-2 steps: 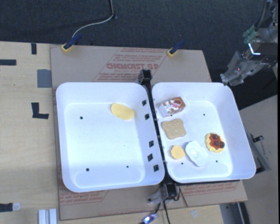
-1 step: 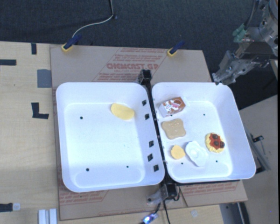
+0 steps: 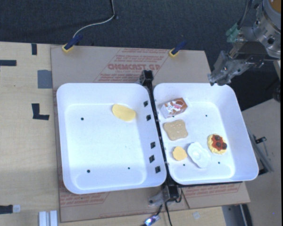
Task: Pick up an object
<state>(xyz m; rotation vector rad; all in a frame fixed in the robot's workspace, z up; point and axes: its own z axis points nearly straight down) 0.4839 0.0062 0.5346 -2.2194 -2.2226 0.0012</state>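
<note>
Fingers [image 3: 219,77] of the gripper [image 3: 221,75] hang at one o'clock above the right bin [image 3: 240,140]; their state cannot be told. No object is held. A descent toward seven o'clock, onto the toast slice [image 3: 175,129], is judged needed.

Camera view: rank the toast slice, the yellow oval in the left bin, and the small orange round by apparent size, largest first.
1. toast slice
2. yellow oval, close to the toast, so that order is unsure
3. small orange round, clearly smallest

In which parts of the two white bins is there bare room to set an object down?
The left white bin is mostly bare: everything below and left of the yellow oval piece. In the right white bin, the upper right is bare. Crowded: its left and lower middle, around the tan toast slice and white lump.
</note>
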